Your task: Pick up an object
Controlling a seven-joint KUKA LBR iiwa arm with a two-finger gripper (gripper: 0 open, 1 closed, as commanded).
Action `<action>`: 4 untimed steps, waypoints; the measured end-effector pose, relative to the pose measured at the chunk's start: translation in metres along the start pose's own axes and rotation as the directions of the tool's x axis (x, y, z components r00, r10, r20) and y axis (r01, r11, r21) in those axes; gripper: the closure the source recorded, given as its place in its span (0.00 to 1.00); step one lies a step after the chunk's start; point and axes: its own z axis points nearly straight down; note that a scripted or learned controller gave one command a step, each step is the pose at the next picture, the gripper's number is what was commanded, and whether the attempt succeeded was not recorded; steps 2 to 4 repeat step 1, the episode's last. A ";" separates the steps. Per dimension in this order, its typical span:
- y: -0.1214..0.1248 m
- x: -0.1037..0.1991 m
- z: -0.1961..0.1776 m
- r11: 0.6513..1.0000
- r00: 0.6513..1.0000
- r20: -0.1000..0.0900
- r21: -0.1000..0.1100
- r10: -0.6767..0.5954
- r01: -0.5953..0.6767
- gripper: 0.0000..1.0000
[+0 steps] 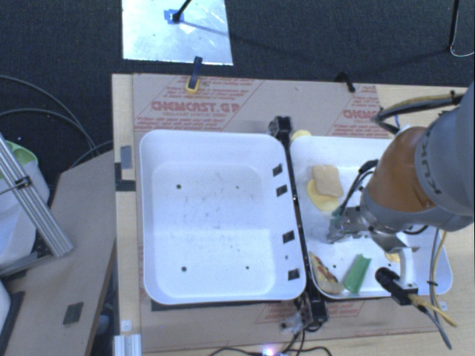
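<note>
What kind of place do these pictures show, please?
Probably a robotics lab set up for grasping trials: a robot arm reaches over two white bins on a bench, with small objects such as a green block.

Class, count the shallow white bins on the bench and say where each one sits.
2. The left bin sits mid-bench. The right bin lies beside it, holding a tan block, a green piece and other bits; the arm covers part of it.

A silver metal sheet is lying beyond the cardboard-covered bench; an aluminium rail is leaning at far left.
</note>
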 end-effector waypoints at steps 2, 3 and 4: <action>0.003 0.068 -0.106 1.000 1.000 -0.003 -0.010 -0.007 0.007 1.00; 0.003 0.068 -0.106 1.000 1.000 -0.003 -0.010 -0.007 0.007 1.00; 0.003 0.068 -0.106 1.000 1.000 -0.003 -0.010 -0.007 0.007 1.00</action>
